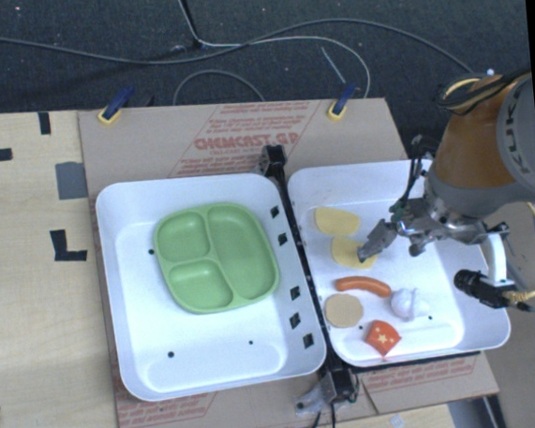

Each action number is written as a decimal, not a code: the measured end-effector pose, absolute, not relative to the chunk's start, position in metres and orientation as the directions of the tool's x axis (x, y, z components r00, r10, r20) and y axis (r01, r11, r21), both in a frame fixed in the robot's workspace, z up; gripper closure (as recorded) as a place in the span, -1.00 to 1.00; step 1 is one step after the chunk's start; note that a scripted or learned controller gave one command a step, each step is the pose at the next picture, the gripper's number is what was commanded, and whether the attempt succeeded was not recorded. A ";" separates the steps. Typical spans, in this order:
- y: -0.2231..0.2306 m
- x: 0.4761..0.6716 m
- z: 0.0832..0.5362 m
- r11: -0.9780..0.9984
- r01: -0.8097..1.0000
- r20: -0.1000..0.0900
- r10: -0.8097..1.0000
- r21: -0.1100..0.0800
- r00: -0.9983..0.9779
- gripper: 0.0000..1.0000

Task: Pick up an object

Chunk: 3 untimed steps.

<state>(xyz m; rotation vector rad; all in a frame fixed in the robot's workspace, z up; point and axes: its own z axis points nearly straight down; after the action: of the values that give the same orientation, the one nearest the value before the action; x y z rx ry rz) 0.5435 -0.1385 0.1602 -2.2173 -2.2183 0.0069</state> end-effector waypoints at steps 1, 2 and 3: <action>-0.139 0.544 0.116 0.001 1.000 0.001 1.000 -0.007 -0.001 -1.00; -0.138 0.545 0.128 0.003 1.000 0.001 1.000 -0.004 -0.003 1.00; -0.132 0.555 0.178 0.002 1.000 0.000 1.000 0.003 -0.002 1.00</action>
<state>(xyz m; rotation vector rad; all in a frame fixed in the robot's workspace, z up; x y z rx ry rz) 0.5549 -0.1324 0.1780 -2.2209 -2.2257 -0.0033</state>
